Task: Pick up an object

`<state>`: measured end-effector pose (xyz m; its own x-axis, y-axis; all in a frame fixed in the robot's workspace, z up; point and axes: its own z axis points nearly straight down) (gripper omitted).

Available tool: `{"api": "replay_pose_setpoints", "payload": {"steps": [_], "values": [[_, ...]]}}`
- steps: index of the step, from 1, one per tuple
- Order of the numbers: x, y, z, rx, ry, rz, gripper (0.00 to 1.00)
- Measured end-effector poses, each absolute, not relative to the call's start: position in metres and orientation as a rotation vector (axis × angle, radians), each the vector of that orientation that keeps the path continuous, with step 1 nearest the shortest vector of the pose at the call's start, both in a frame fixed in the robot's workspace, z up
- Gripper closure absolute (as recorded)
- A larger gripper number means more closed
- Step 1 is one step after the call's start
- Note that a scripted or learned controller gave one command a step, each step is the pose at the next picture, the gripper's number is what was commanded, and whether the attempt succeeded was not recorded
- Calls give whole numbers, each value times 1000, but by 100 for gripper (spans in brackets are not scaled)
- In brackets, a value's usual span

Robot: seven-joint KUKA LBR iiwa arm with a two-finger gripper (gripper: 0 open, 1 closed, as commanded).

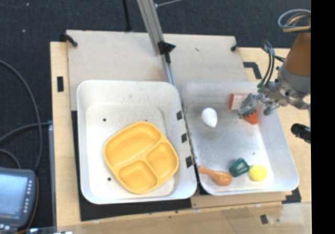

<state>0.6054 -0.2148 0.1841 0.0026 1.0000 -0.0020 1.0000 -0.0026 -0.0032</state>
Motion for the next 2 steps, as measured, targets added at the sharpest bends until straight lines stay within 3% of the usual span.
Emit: {"api": "replay_pose_setpoints", "payload": {"steps": [1, 2], "values": [[604, -217, 121, -2223, -2216, 7, 0], [606, -218, 137, -2230, -2220, -2, 100]]}}
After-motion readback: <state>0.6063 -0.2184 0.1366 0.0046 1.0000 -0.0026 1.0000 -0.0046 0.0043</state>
